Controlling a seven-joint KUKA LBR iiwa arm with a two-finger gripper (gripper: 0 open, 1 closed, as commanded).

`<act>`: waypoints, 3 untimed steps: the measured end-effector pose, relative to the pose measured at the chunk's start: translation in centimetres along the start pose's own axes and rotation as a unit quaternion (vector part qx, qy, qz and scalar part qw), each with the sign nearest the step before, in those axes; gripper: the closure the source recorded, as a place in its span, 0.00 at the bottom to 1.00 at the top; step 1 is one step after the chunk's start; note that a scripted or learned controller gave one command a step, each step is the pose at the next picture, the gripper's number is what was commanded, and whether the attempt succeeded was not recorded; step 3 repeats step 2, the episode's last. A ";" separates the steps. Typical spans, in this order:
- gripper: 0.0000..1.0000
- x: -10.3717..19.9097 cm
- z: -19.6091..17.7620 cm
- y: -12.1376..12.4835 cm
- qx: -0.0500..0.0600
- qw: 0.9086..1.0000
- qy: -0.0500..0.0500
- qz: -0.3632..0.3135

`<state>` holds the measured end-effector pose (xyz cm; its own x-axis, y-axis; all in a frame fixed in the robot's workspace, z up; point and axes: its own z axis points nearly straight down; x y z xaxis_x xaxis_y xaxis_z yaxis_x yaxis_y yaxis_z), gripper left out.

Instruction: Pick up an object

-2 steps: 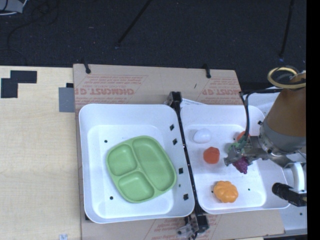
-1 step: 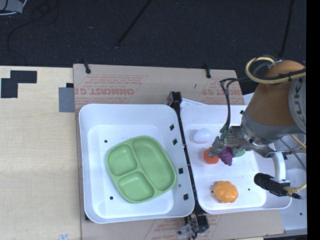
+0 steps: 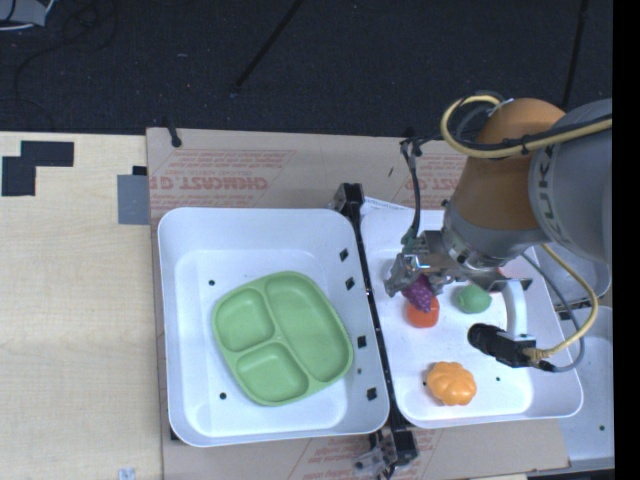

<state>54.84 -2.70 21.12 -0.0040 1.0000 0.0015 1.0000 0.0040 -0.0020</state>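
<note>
Metal-grey and low over the right bin, my gripper [image 3: 413,276] sits at the bin's left side, and I cannot tell from this slanted view how it is set. Directly under it I see a small purple object [image 3: 421,292] resting against a small red-orange rounded object [image 3: 423,313]; the purple piece touches the tool's tip, but I can't confirm that it is being held. Just to the right lies a soft-looking green rounded object [image 3: 473,298], close to the wrist, and nearer the bin's front sits an orange pumpkin-shaped toy [image 3: 450,383], well apart from the tool. A black cylindrical fitting [image 3: 503,345] with a cable hangs off the arm between those two. Above everything, the orange band of the arm [image 3: 510,158] leans in from the right. Across the divider, the left white bin [image 3: 190,238] holds a green three-compartment plastic tray [image 3: 282,336], lying flat and untouched by the arm. The right white bin [image 3: 560,403] is where the work is. My reading is that the pick is at the reach-and-close stage: the tool is down among the objects, nothing is visibly lifted, and the grasp and the raise remain to be done.
</note>
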 end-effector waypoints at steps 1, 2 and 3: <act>1.00 4.9 0.6 2.0 0.001 1.000 0.000 0.000; 1.00 10.2 0.2 5.2 0.000 1.000 0.000 0.000; 1.00 10.2 0.2 5.2 0.000 1.000 0.000 0.000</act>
